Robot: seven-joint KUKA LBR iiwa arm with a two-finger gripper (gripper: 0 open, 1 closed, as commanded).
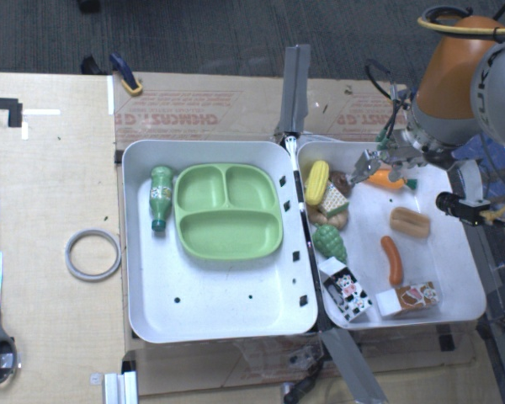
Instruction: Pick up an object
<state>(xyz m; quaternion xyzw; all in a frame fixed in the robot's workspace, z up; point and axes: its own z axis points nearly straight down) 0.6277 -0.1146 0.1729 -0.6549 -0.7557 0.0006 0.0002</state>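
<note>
My gripper (375,163) hangs over the back of the right bin (454,310), at the end of the grey arm with its orange band (454,66). An orange piece (390,179) lies right beside and partly under it; whether they touch is unclear. Further into this bin are a yellow corn cob (317,182), a wedge-shaped food piece (333,200), a brown lump (333,220), a green broccoli (329,242), a bread roll (410,221), a red sausage (393,259), a cow-patterned carton (347,293) and a small printed box (412,297).
The left bin (151,310) holds a green divided plate (229,209) and a green bottle (160,196) along its left wall. On the bench to the left lie a tape ring (93,253) and scissors (0,352). A metal divider (293,91) stands between the bins.
</note>
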